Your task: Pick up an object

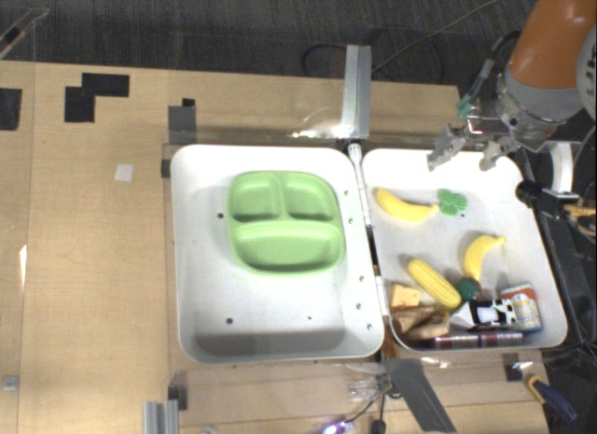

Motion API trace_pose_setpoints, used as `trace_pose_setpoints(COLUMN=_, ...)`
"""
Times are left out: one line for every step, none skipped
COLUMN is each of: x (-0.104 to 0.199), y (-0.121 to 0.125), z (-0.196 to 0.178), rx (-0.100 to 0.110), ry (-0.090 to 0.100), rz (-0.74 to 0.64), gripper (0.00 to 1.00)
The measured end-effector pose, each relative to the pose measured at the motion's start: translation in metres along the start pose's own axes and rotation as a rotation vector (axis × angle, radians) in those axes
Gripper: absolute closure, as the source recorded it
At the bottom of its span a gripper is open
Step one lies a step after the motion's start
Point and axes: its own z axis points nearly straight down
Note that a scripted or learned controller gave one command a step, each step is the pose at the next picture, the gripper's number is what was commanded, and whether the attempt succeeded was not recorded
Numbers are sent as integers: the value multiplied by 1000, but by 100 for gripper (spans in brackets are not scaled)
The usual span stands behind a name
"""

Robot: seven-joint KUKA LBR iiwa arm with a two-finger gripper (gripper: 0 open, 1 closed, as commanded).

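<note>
My gripper [466,152] hangs open over the far edge of the right bin [536,213], its two fingers spread with nothing between them. Below it in that bin lie a yellow banana [404,206] with a small green piece [452,203] at its right end. A second, curved banana [480,255] lies nearer the front right. A corn cob [434,282] rests in the front part, beside a brown bread-like piece [406,298], a black-and-white toy [494,311] and a small can [522,308].
The left bin [201,236] holds a green divided plate [283,219]. A metal post [357,96] stands at the back between the bins. A dark marker-like stick [480,338] lies along the right bin's front wall.
</note>
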Motion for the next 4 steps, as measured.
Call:
trace_pose_setpoints(x=5, y=12, z=129, rx=1, ry=0, rz=-94, gripper=0)
trace_pose_setpoints(x=4, y=-11, z=169, rx=-7, ry=-1, rz=-102, gripper=0)
trace_pose_setpoints(x=-53, y=-34, z=169, rx=-7, ry=-3, rz=-22, gripper=0)
trace_pose_setpoints(x=-51, y=-31, z=156, rx=-15, ry=-2, rz=-23, gripper=100)
